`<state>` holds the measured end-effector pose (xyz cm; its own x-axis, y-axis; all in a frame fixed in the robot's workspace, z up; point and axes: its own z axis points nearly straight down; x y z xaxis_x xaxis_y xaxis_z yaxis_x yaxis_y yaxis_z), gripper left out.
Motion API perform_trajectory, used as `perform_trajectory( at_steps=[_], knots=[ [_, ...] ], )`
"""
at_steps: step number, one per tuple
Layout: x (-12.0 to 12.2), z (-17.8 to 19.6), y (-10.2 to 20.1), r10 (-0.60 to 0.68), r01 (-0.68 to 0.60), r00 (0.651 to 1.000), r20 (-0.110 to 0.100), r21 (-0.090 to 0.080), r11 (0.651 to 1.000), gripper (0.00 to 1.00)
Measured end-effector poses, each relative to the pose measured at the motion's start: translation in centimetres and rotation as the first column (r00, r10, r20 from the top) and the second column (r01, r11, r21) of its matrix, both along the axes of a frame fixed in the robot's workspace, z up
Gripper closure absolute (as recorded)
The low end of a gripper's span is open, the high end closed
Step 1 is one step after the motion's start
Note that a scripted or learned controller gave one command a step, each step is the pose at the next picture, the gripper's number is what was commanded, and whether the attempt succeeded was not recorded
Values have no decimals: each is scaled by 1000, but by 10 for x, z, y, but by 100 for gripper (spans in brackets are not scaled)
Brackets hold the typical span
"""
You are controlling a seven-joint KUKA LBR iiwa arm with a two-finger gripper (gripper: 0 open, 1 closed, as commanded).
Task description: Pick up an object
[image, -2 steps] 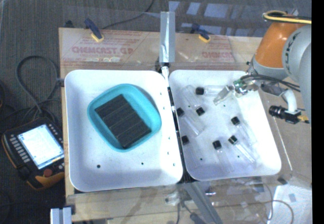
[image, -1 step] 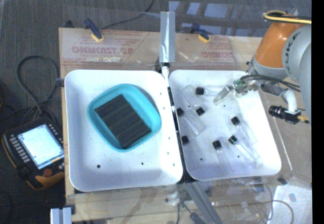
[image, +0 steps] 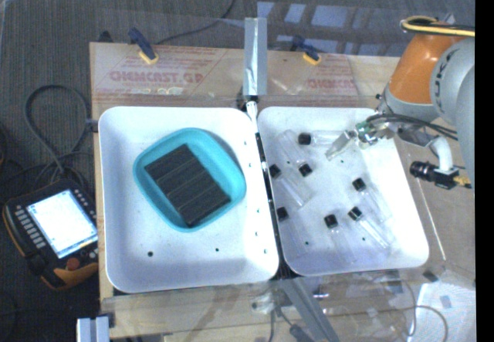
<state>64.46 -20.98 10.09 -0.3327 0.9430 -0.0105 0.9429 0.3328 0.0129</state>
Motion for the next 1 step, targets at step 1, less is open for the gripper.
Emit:
perform_trajectory(
  at_steps=[1],
  knots=[
    [0,0,0,0,0,1000,0,0,1000,0]
  ],
)
